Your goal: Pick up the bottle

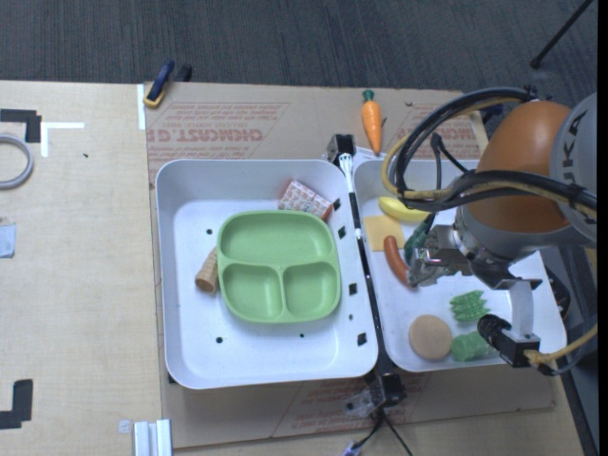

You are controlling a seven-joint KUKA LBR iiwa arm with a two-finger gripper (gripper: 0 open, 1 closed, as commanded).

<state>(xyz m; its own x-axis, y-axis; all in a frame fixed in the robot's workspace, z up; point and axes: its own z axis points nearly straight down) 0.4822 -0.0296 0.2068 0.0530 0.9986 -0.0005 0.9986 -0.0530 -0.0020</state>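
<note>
Left of the gripper (418, 264), whose grip state cannot be told, the left bin (180, 283) holds a green divided tray (280, 266); the bottle's orientation is unclear.

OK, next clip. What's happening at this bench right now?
A KUKA arm reaches in over the right bin, its gripper low among toy foods: a banana, a red sausage, green pieces and a tan round. Nothing visibly sits between its fingers. The left bin holds a green divided plate.
</note>
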